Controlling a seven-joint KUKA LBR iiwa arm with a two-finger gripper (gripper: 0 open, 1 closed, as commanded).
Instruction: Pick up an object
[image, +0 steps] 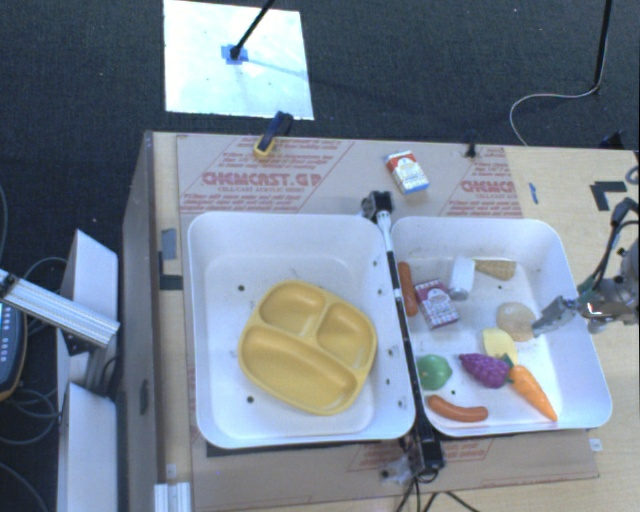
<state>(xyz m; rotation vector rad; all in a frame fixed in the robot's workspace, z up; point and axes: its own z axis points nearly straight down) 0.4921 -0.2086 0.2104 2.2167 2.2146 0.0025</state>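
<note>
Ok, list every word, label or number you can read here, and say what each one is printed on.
"CHEMCAST GP", red, repeated across the protective sheet under the bins; the smaller red lines beside it are too blurred to read.
The small red and white box on the bench behind the bins: print too small to read.
The dark red packet in the right bin: label blurred, unreadable.
The yellow divided tray in the left bin: no text visible.

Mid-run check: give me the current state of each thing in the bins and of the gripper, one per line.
Gripper: over right bin's right side, holding nothing visible.
Yellow divided tray: flat in left bin, compartments bare.
Carrot: lying, touching grapes.
Purple grapes: lying loose.
Sausage: lying near front wall.
Green fruit: resting by divider.
Red-and-white box: lying flat.
Right bin: holding the toy foods.
</note>
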